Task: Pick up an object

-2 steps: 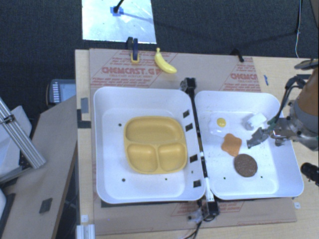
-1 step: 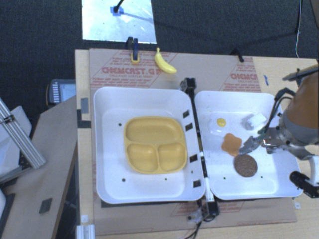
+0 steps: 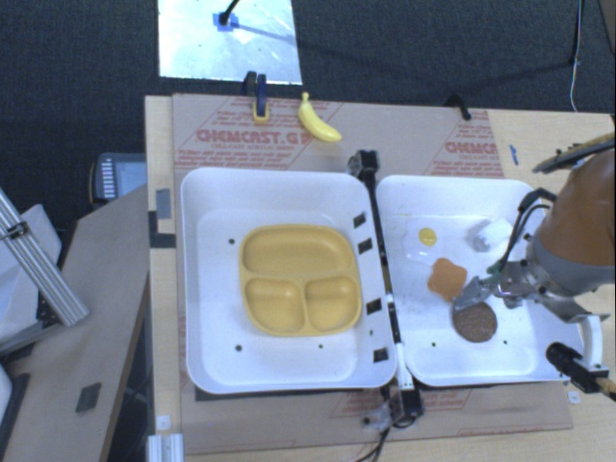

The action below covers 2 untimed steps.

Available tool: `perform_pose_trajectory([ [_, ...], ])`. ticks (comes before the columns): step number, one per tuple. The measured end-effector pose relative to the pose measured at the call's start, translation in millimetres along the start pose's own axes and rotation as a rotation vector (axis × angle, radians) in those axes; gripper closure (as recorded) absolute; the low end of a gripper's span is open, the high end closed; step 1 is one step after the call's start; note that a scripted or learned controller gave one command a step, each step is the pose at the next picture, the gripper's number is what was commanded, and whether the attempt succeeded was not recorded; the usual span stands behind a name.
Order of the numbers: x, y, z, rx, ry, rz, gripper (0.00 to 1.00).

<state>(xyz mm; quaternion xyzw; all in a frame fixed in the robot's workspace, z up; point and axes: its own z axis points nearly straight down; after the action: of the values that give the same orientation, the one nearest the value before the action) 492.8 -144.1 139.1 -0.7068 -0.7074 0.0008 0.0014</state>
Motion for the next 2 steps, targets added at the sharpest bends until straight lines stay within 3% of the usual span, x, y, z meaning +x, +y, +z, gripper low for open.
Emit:
perform_pose_trajectory([
  [1,-0.7,1.4,50.4,-0.007,-0.004,0.000,0.00],
  [2,-0.3,1.6,38.8,-0.006,-0.002,0.000,1.00],
])
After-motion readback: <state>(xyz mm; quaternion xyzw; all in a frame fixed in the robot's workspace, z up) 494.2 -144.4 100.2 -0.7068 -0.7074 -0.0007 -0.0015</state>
